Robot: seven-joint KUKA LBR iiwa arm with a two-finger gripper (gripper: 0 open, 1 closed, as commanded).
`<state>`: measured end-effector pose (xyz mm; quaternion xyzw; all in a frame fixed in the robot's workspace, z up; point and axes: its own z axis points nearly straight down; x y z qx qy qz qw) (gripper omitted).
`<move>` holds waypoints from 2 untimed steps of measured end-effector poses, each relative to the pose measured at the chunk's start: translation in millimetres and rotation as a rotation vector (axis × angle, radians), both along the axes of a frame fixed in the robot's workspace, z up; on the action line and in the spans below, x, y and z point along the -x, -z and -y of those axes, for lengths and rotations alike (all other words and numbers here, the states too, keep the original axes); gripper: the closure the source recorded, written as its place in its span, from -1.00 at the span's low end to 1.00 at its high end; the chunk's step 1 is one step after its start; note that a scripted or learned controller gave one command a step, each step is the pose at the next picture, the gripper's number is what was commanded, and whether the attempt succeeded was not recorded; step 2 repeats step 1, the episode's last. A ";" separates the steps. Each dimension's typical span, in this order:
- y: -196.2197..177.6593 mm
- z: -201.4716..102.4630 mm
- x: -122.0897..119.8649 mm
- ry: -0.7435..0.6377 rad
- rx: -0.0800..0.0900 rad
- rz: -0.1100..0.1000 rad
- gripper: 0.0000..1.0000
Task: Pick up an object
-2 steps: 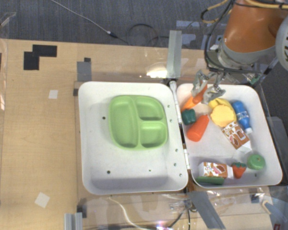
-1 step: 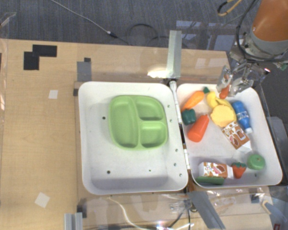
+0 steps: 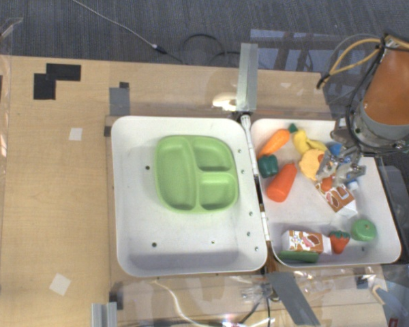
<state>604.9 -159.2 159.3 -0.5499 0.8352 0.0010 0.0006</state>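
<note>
**Inspector:** Start with the largest items.

**Assistant:** The worktop (image 3: 48, 203) carries two white bins. The left bin (image 3: 133, 244) holds a green divided plate (image 3: 194, 174). The right bin (image 3: 388, 240) holds the toy food. The arm (image 3: 394, 87) enters at three o'clock, and the claw (image 3: 341, 171) sits low over the right bin's centre.

**Inspector:** Claw state?

**Assistant:** Cannot tell. Cables and fittings clutter that spot.

**Inspector:** Candidate objects?

**Assistant:** A small brown-and-white packet (image 3: 338, 197) lies just at six o'clock of the claw, seemingly closest. At nine o'clock of it are a yellow toy (image 3: 311, 162) and a red-orange carrot (image 3: 281, 182); another orange carrot (image 3: 275, 142) lies at ten o'clock. Along the bin's six o'clock wall sit a juice carton (image 3: 304, 241), a small strawberry (image 3: 338, 241) and a green round piece (image 3: 363, 231).

**Inspector:** Handling of the packet?

**Assistant:** Judged light, flat and probably slick, so liable to slide. Best taken across its short sides. The carrot looks rigid plastic, an easier mid-body hold.
</note>
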 end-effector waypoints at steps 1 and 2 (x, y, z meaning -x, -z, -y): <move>-80.9 -104.7 15.3 -0.059 -0.001 0.015 1.00; -80.9 -104.7 15.3 -0.059 -0.001 0.015 1.00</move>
